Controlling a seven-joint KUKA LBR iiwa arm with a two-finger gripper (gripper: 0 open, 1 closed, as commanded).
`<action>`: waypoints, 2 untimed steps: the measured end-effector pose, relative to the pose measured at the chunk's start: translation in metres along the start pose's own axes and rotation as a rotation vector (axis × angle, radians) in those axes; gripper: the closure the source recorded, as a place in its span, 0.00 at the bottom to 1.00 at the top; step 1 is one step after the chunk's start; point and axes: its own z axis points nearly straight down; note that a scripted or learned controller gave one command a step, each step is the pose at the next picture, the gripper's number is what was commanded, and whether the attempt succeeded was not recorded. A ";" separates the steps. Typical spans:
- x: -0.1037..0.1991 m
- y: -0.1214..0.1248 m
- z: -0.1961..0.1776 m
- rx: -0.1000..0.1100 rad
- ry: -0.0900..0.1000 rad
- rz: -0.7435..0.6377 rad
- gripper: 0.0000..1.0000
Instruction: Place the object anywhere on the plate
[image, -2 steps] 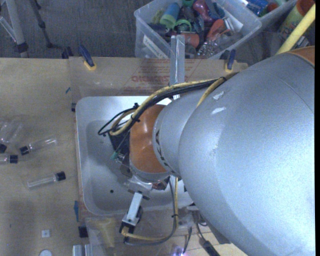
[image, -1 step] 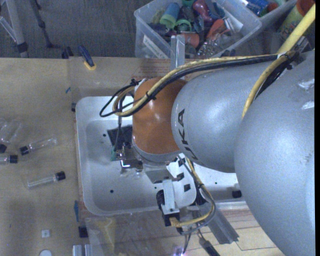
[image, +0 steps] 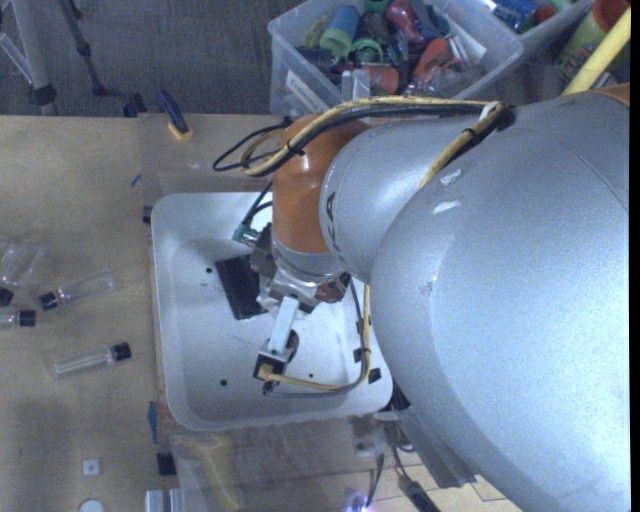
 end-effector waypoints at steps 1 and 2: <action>-0.026 0.033 0.031 0.005 -0.001 -0.394 1.00; 0.053 0.052 0.055 -0.010 0.004 -0.342 1.00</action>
